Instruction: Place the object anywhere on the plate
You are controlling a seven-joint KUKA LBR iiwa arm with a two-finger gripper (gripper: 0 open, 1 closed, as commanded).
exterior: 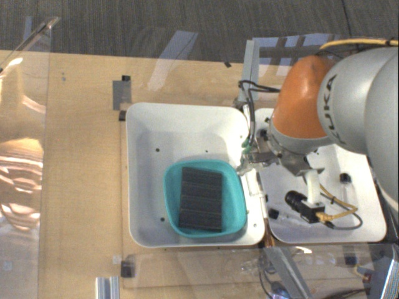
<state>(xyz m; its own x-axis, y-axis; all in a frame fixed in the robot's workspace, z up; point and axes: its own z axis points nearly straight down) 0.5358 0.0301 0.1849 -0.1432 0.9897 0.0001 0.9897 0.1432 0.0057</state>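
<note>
Beside the plate (169, 192), the arm (355, 98) stoops low.

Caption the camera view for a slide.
Dark ribbed block lies on the teal plate in one white bin; the arm hangs over the neighbouring bin.

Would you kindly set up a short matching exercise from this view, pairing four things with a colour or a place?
Things:
1. plate
2. ridged block
3. left bin
4. wrist band

Colour or place:
a. orange
b. dark, lying on the plate
c. teal
d. white, holding the plate

Pairs: 1-c, 2-b, 3-d, 4-a
</note>
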